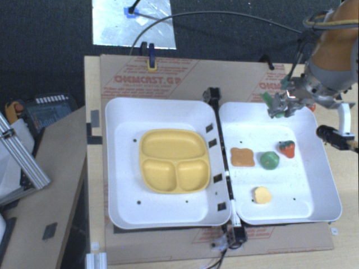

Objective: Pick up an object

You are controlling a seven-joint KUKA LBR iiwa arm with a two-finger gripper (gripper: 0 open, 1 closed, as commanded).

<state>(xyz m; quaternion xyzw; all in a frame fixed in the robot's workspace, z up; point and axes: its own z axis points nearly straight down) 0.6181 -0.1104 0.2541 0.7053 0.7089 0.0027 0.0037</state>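
Above the far edge of the right shallow white plastic bin [314, 167], my two-finger gripper [279, 110] hangs with jaw spread indeterminate, holding nothing visible, while the toast-shaped orange piece [242, 157], round green piece [269, 160], red strawberry-like piece [287, 148] and yellow piece [262, 195] lie below.

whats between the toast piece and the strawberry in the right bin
In the camera view, a green round piece sits between the toast piece and the strawberry, close to both. Whether it touches either is unclear.
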